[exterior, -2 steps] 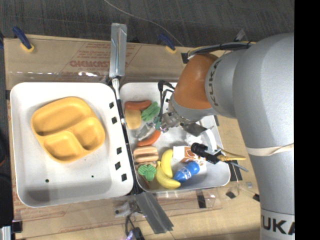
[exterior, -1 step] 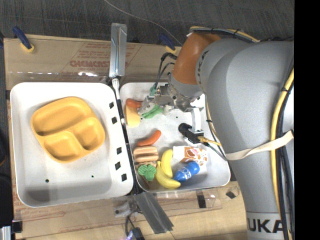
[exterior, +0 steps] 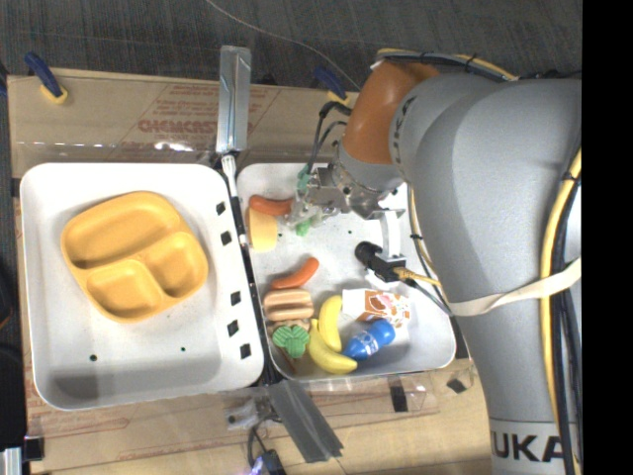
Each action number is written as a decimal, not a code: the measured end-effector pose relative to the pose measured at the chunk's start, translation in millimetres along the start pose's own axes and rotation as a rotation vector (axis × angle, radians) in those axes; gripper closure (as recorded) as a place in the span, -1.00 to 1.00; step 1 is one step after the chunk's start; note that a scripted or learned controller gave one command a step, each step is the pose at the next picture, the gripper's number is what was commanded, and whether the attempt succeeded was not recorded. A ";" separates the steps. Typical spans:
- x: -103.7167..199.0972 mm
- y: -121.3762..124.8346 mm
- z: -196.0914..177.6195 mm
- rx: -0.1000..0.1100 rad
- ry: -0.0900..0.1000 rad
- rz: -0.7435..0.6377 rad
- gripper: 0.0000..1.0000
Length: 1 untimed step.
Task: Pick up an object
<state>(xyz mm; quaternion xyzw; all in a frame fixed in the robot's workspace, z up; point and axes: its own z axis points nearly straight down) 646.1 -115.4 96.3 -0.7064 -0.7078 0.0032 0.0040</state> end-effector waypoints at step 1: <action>94.0 11.3 -96.0 -0.010 0.001 0.126 1.00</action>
